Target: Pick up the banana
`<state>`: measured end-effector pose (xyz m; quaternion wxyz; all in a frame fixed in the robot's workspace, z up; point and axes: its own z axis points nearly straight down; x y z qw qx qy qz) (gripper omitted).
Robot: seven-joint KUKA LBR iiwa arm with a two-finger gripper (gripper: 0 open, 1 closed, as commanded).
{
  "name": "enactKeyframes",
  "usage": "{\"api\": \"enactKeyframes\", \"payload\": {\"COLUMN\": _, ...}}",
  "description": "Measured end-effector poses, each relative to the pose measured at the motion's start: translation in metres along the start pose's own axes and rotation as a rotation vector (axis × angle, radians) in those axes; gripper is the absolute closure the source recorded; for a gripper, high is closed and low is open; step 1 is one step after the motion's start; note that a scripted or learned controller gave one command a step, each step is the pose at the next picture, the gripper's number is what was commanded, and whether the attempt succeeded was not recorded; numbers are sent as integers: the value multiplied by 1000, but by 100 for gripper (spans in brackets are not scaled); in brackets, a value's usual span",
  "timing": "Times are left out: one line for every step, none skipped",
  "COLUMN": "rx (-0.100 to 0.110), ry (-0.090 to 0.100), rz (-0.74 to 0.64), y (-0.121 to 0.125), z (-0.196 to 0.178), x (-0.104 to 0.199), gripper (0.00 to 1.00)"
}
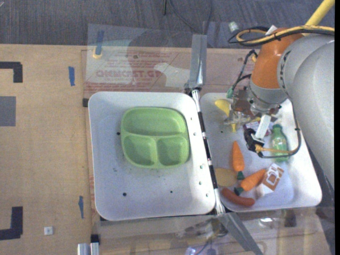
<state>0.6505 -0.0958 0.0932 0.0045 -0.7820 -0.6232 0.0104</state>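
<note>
On the worktop: we see a tan board surface [42, 158] carrying two shallow white bins side by side, with black corner marks and bits of blue tape toward its left edge.
Room: grey carpeted floor [106, 4] runs along the top of the view, with a dark cable looping across it.
Left bin [106, 195]: holds a green divided plate [155, 137] with three compartments, sitting near the middle — dark specks dot the white floor around it.
Right bin [305, 190]: crowded with small items on its left and lower parts.
Banana [223, 107]: yellow, lying in the upper left corner of the right bin, just beside the arm's wrist and partly hidden by it.
Arm [297, 62]: grey with an orange band, reaching in from the right and over the top of the right bin.
Fingers: we cannot tell how far apart they stand or whether they hold anything — the wrist and cables cover them.
Other items: an upright carrot [237, 156], a second carrot [252, 179] tilted below it, a reddish sausage [238, 197] near the bin's lower edge, a green bottle [278, 139] to the right, and a small orange-and-white carton [272, 177].
Back edge: a clear sheet with faint red lettering [125, 74] lies behind the left bin.
</note>
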Motion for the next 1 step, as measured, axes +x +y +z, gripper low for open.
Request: {"api": "enactKeyframes", "payload": {"rx": -16, "ry": 10, "rz": 169, "y": 4, "z": -89, "x": 48, "gripper": 100}}
